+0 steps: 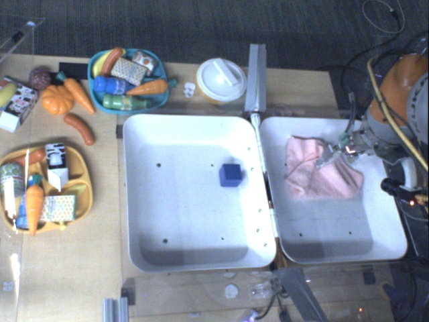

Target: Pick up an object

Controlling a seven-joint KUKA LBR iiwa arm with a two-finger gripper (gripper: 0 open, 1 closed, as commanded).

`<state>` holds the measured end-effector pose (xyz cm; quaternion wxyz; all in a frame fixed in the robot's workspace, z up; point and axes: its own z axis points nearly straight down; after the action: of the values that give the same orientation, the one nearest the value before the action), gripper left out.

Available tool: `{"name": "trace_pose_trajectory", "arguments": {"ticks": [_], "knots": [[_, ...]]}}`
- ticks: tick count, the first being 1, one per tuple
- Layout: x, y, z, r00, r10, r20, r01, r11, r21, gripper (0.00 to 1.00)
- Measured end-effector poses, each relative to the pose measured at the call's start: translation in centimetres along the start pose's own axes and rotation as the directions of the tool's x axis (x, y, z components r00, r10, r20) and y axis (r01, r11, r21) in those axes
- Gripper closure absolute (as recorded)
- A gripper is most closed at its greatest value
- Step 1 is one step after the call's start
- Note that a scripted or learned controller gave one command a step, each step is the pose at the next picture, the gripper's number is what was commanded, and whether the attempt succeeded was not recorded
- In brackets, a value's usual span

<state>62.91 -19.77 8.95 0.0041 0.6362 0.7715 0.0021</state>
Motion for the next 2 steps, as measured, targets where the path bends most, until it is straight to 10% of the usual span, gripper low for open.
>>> {"name": "trace_pose_trajectory", "arguments": {"ticks": [1, 2], "knots": [[0.1, 0.3, -1.2, 1.000, -0.002, 0.001, 0.002, 1.000, -0.005, 1.00], [8.2, 4.0, -12.1, 0.998, -0.062, -0.002, 0.062, 0.998, 0.002, 1.00]]}}
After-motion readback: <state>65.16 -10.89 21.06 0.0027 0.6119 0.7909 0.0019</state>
